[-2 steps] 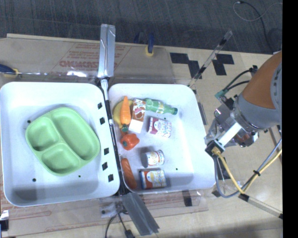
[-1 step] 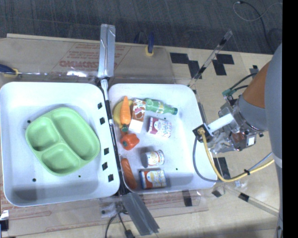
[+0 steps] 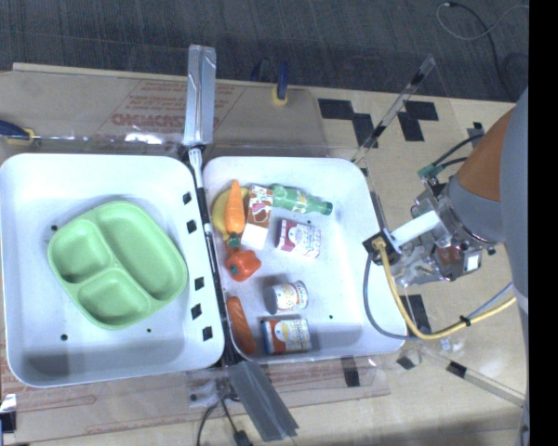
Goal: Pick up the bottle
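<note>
The bottle (image 3: 293,200) is green with a red label and lies on its side at the back of the right bin (image 3: 353,179), its cap pointing right. A banana (image 3: 234,208) touches its left end. My gripper (image 3: 417,260) hangs to the right of the right bin, outside its rim, well apart from the bottle. Cables and the wrist body crowd around the gripper. Nothing shows in its grasp.
The right bin also holds a small carton (image 3: 298,238), an orange pepper (image 3: 243,264), two cans (image 3: 286,296) (image 3: 285,334) and a carrot-like piece (image 3: 240,324). A green divided plate (image 3: 118,263) lies in the left bin (image 3: 37,179). A yellow cable (image 3: 391,319) loops by the right bin's edge.
</note>
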Controlling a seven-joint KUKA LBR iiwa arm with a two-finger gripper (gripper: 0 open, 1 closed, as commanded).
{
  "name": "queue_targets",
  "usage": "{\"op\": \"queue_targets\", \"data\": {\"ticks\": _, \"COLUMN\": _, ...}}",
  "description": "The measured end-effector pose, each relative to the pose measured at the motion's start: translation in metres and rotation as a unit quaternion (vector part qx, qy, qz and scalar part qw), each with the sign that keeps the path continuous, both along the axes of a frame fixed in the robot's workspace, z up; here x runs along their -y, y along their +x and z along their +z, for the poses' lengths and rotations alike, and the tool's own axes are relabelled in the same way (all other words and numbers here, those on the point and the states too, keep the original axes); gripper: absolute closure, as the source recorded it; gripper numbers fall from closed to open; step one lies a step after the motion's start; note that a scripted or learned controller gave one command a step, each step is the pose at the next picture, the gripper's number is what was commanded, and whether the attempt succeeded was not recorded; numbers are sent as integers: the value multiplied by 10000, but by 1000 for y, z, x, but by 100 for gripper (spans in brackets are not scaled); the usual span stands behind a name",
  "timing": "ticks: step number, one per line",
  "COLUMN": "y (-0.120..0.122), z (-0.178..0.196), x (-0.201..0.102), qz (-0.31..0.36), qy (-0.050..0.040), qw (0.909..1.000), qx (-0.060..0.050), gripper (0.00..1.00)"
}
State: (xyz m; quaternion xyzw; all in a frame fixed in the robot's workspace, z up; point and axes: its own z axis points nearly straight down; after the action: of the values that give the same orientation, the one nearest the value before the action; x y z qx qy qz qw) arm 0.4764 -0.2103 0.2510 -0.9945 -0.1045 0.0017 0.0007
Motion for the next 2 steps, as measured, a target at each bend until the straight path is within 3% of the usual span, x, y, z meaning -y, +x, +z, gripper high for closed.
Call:
{"op": "queue_targets", "data": {"ticks": 1, "y": 63, "z": -8, "x": -6, "qz": -2, "qy": 9, "qw": 10000, "qx": -10, "gripper": 100}}
{"op": "queue_targets", "data": {"ticks": 2, "y": 63, "z": 1, "x": -7, "qz": 45, "qy": 21, "qw": 10000, "qx": -34, "gripper": 100}}
